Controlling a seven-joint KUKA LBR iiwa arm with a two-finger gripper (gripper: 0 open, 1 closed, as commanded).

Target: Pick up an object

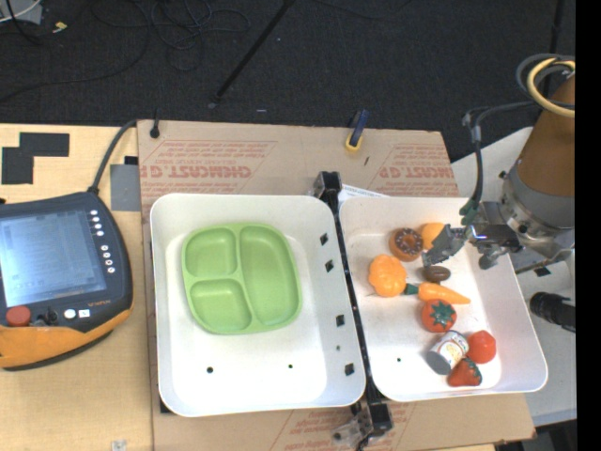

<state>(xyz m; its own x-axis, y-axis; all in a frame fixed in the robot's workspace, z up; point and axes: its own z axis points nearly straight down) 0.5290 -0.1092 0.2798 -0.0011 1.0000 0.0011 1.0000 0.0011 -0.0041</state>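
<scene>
The right white bin (526,346) holds several toy foods. Among them are a brown round cookie (408,242), a yellow-orange piece (431,232), an orange pepper (386,275) and a small brown piece (437,273). Nearer the front lie a carrot (443,293), a tomato (437,316), a small can (451,350) and two red strawberries (481,346). My gripper (470,249) hangs over the bin's upper right part, just right of the yellow-orange piece. It is open, and nothing sits between its fingers.
The left white bin (178,365) carries a green divided plate (240,278). A black divider (344,299) runs between the bins. A teach pendant (56,261) lies on the bench at the far left. The arm's grey and orange body (549,167) stands over the right bin's far right edge.
</scene>
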